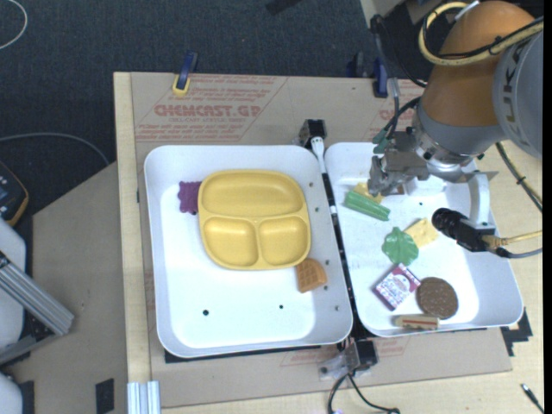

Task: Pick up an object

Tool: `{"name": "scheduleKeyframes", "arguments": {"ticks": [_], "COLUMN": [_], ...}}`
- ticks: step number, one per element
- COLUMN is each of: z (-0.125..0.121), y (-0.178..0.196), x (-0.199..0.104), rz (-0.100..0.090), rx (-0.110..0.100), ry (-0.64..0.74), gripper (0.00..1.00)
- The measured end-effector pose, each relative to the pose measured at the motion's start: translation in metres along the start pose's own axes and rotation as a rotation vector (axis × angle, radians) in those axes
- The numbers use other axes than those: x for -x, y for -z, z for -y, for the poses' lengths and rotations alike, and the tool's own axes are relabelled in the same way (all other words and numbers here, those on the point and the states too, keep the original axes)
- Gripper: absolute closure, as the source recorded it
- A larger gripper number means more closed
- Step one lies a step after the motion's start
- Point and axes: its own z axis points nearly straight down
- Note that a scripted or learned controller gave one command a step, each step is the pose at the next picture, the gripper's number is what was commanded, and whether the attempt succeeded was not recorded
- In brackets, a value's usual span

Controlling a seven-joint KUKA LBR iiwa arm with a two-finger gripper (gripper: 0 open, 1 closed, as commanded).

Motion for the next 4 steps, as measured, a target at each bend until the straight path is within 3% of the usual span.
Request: {"name": "scheduleKeyframes", "arguments": {"ticks": [1, 2, 4], "z": [-0.009, -0.024, -0.009], "y": [-0.001, -0.017, -0.025], "x": [-0.057, -0.075, -0.076], "rz": [0.000, 0.002, 0.001], "rx": [-0.001, -0.001, -0.008], "ry": [-0.001, -0.006, -0.008], "gripper": [1.00, 1.00, 1.00]}}
